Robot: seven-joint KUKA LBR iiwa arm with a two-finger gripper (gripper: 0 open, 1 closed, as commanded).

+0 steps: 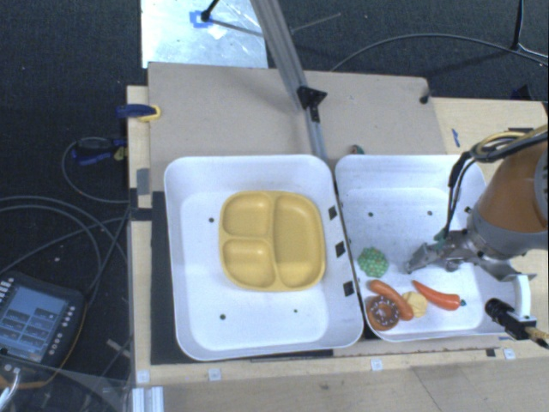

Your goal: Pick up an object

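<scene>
From my remote station, I see the grey arm [515, 204] with its orange band reaching in from the right over the right bin [395, 187], one of two shallow white bins sitting side by side on the table [223, 110]. Its jaws [422, 257] hang low near the bin floor, just above and beside the toy food gathered in the near corner; I cannot tell whether they are spread or closed, and nothing is visible between them.

The pickable items all lie in that right bin: a green broccoli-like piece [373, 261] near the left wall, an orange-red carrot [436, 295] just below the jaws, a red sausage [389, 295] lying slantwise, a small yellow piece [417, 302] between sausage and carrot, and a brown doughnut [382, 313] touching the sausage at the front edge.

The left bin [193, 230] holds a yellow divided plate [273, 239], lying flat near its centre. A handheld control pendant [30, 312] rests on the dark floor at far left.
</scene>
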